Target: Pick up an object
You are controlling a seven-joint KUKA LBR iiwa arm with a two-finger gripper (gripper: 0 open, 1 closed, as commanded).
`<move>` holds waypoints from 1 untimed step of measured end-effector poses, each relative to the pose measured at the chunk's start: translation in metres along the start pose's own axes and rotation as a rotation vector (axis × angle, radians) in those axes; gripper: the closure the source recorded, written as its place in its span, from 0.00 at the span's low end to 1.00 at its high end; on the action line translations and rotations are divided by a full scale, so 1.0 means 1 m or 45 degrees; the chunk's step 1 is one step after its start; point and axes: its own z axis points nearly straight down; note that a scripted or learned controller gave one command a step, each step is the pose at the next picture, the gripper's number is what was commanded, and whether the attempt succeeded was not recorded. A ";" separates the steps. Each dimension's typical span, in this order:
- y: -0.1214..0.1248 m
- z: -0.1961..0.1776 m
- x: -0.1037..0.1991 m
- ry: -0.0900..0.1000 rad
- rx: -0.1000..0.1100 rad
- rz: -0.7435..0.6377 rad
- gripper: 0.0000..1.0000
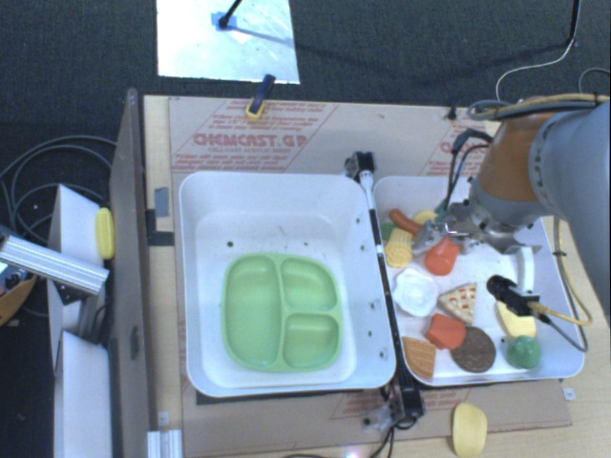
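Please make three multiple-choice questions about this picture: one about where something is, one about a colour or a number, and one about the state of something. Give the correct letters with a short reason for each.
1. Where does the green tray lie?
A. in the left bin
B. in the right bin
C. on the floor

2. How many compartments does the green tray have?
A. two
B. three
C. five

3. How does the pizza slice lie in the right bin?
A. flat on the bin floor
B. leaning upright against the wall
C. on top of the green tray

Answers:
1. A, the tray rests inside the left bin, apart from the toy food.
2. B, one long compartment on the left and two smaller ones on the right.
3. A, it lies flat between the white round piece and the yellow piece.
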 end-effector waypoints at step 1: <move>0.000 -0.010 0.001 0.002 0.000 -0.003 1.00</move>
